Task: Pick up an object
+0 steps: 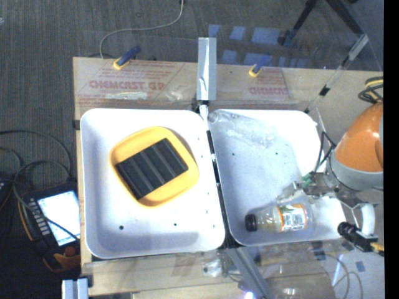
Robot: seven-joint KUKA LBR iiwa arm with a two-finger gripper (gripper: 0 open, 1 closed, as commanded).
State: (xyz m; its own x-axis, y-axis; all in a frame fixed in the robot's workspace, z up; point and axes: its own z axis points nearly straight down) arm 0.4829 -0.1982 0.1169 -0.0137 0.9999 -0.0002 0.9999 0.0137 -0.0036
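Bins: two shallow white bins sat side by side on the bench, the left bin [100, 229] and the right bin [262, 161].
Left bin contents: one yellow dish-shaped object [187, 179] with rounded corners, lying tilted, with a dark ribbed panel [151, 166] set in its middle.
Right bin contents: one clear plastic bottle [278, 218] with a dark cap, lying on its side near the bin's front edge, cap pointing towards the left bin.
Bottle label: an orange and white band wrapped the bottle; its print was too small to read.
Arm: one grey arm with an orange band [368, 143] reached in from the right, over the right bin's far right side.
Gripper: the gripper [307, 189] hung just above and to the right of the bottle; whether it was grasping or released could not be told.
Bench writing: red lettering reading "CHEMCAST" [126, 85] showed on the brown sheet behind the left bin; a second red line behind the right bin was not legible.
Clamps: two clamps with yellow and blue parts, one [126, 57] at the back left, one [259, 65] at the back right.
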